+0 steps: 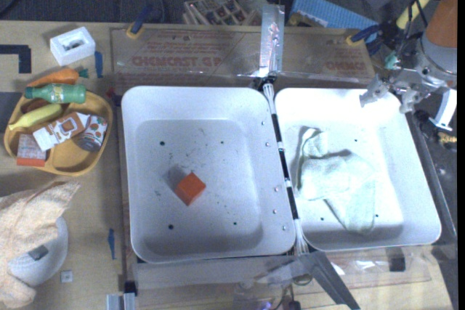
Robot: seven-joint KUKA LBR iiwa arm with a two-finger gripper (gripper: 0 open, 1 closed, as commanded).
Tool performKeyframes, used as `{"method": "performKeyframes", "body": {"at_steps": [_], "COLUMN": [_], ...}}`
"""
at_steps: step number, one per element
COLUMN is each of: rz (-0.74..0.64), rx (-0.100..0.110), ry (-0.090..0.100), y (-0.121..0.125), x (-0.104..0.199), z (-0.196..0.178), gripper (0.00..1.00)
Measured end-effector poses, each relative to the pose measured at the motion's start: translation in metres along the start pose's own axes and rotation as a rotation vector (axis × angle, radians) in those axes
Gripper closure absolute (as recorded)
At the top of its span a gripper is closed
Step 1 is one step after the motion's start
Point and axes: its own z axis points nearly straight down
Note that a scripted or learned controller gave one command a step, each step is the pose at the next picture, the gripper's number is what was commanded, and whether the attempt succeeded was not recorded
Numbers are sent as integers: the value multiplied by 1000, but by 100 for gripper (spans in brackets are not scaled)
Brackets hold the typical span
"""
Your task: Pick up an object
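Grey arm with orange band (pixel 443 33): cut off by the right picture edge; only its wrist end shows. Two-finger gripper (pixel 387 94) at the right bin's far right corner: blurred, finger state indeterminate. Cream cloth (pixel 29 229) at the bench's near left corner: cut by the left edge.

A wooden worktop (pixel 87 243) seen from above at a slant. Two shallow white bins sit on it side by side, touching: the left bin (pixel 138 156) and the right bin (pixel 414 178). Left of the bins rests a yellow bowl (pixel 65 160) of toy food. Behind it lies a small white box (pixel 73 45). A pale cloth (pixel 33 218) lies at the near left corner.
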Motion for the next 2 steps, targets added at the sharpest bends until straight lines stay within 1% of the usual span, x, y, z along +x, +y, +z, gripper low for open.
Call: {"method": "performKeyframes", "body": {"at_steps": [1,2], "rz": [87,-34], "rx": [-1,4], "ry": [-1,2], "y": [6,-6], "x": [2,115], "z": [-65,30], "gripper": [0,0]}}
